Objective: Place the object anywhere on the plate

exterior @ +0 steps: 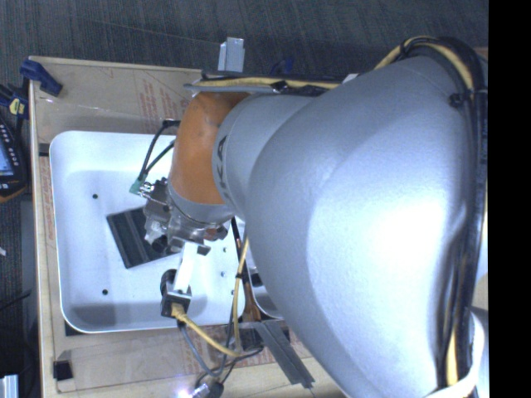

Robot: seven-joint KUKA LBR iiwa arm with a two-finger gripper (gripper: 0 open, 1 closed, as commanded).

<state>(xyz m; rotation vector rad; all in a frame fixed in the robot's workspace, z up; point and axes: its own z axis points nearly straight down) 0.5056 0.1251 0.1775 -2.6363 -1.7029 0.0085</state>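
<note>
Dark carpet [124, 15] fills the top of the camera view, behind a pale wooden table [116, 81] whose front edge runs along the bottom. At the far left, blue clamps [37, 75] grip the table's corner, and a dark device [10, 152] with a lit screen sits just off its edge. Next comes the left bin [70, 164], white and shallow, with a few small dark holes in its floor. A flat black object [133, 232], rectangular and ribbed like a small tray, lies tilted on the bin floor near its middle. Just to its right the arm's wrist hangs over the bin, with the gripper [158, 230] low beside or over the object's right end. Whether the gripper is open or closed cannot be told, nor whether it touches the object; the wrist hides that spot. A white bracket [187, 276] with a yellow cable [207, 338] trails down from the wrist toward the bin's front wall. Above the wrist sits the orange band [195, 156], and from there the big grey arm [357, 222] covers the right half, hiding nearly all of the right bin; a sliver of its white rim [259, 305] shows under the arm.
</note>
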